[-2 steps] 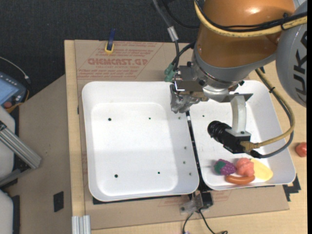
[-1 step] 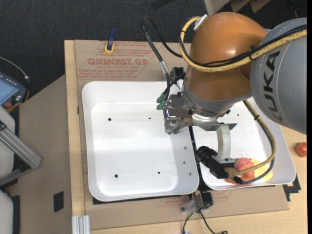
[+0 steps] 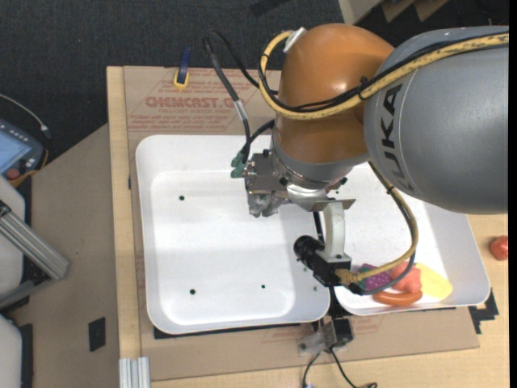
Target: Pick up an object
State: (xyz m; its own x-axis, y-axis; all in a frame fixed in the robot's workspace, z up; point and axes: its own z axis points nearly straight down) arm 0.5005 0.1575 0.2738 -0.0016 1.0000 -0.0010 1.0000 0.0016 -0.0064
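My gripper (image 3: pixel 260 194) hangs under the orange wrist band, over the far right part of the left bin (image 3: pixel 149 233). The arm hides most of the right bin (image 3: pixel 478 285). At that bin's near edge lie a red-orange curved object (image 3: pixel 401 291), a yellow flat piece (image 3: pixel 437 284) and a small purple object (image 3: pixel 374 280), all close together. They sit well to the right of and nearer than the gripper. I see nothing between the gripper and the bin floor below it.
The bins rest on a brown cardboard sheet (image 3: pixel 153 103). A small orange thing (image 3: pixel 500 248) sits at the right edge, outside the bins. A blue and yellow clip (image 3: pixel 183 69) stands at the cardboard's far edge. The left bin's floor shows a few small dark dots.
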